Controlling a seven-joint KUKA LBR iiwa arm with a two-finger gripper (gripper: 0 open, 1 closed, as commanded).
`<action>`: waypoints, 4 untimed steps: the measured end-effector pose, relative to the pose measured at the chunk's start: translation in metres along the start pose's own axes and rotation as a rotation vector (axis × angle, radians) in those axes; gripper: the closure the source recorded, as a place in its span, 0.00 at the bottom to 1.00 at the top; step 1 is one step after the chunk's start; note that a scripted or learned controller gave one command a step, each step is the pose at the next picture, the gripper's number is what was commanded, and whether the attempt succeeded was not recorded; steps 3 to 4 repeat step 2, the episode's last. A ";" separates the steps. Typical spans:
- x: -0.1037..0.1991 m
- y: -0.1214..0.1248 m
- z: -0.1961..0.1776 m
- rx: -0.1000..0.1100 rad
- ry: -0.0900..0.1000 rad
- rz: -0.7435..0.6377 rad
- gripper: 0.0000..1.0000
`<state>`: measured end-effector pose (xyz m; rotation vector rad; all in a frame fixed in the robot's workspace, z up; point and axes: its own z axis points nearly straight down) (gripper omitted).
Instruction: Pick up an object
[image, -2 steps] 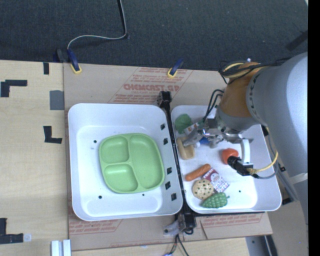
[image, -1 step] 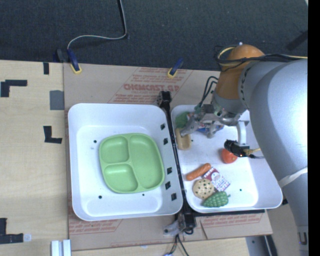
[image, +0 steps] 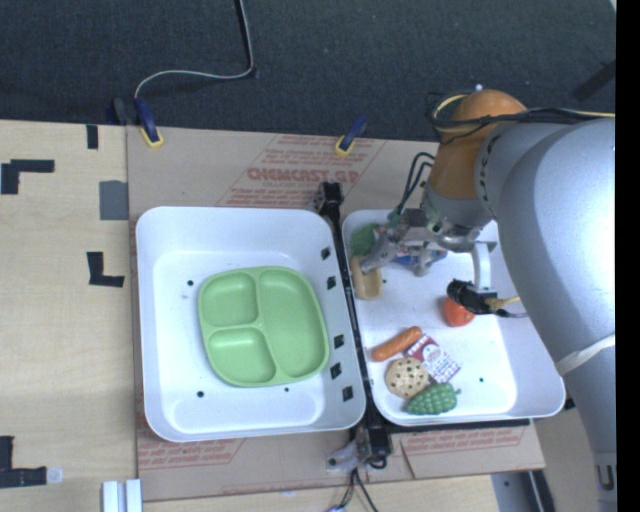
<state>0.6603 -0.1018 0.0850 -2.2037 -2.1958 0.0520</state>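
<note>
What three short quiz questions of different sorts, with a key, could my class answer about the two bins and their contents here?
1. True or false: the green divided plate lies in the right bin.
2. Which lies nearest the cookie? A) carrot B) tomato C) gripper
3. Fill in: the gripper is above the ___ bin.

Key: 1 false, it lies in the left bin; 2 A; 3 right.
</note>
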 end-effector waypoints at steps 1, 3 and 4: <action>0.002 0.000 -0.011 0.001 0.003 -0.002 1.00; 0.044 -0.072 -0.096 -0.044 0.002 -0.005 1.00; 0.044 -0.072 -0.096 -0.044 0.002 -0.005 1.00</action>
